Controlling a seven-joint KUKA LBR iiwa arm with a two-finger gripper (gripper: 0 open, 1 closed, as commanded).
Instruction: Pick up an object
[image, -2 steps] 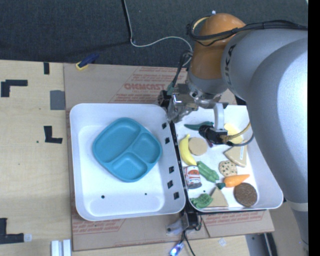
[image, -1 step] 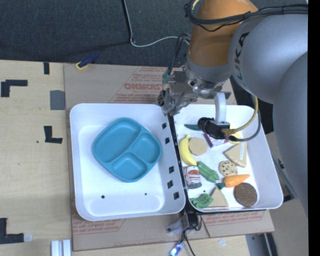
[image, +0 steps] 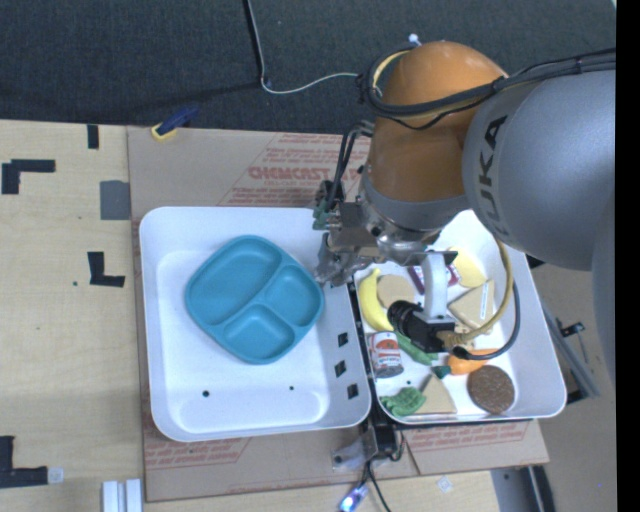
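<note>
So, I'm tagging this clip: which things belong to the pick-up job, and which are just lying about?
Job (pickable): blue divided plate, banana, cookie, carrot.
Lying about: small yellow-and-blue object, white cable, cardboard sheet.

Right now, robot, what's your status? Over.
Claw low at left edge of right bin. Banana lying just beside it. Blue plate close by in left bin.

Cardboard (image: 250, 172) on tan bench (image: 60, 330), dark backdrop (image: 120, 50)
</note>
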